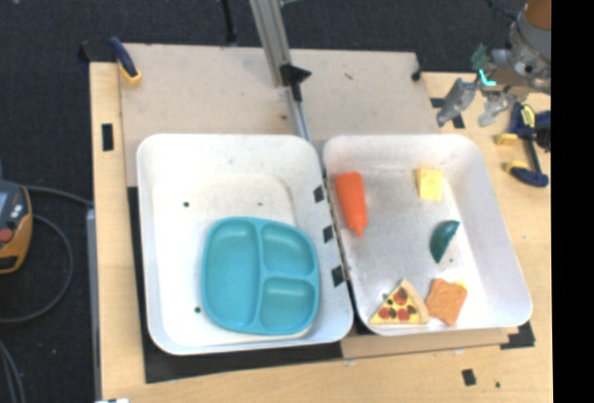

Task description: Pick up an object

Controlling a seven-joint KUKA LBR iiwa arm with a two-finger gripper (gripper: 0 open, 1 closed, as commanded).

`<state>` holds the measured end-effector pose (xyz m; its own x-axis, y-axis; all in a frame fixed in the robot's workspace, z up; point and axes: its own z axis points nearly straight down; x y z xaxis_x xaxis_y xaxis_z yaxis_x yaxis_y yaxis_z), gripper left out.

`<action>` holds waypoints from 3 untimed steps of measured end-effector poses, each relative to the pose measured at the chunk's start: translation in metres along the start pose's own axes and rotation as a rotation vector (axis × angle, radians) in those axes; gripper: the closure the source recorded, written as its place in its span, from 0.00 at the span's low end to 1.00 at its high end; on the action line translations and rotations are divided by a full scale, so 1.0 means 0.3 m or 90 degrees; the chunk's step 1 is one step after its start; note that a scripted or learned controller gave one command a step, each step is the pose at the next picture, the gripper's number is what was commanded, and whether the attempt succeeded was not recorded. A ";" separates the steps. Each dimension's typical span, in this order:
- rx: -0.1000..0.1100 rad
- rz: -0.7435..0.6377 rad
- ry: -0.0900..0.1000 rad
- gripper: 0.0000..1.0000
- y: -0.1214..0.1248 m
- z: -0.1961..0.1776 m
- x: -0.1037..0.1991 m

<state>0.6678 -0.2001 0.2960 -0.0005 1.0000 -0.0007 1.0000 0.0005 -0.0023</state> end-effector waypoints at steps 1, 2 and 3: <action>-0.002 0.000 -0.001 0.00 0.002 -0.007 0.000; 0.000 -0.002 0.000 0.00 0.027 0.192 0.004; 0.000 0.000 -0.001 0.00 0.015 0.334 -0.009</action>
<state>0.6722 -0.2028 0.1959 -0.0005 1.0000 -0.0021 1.0000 0.0005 -0.0016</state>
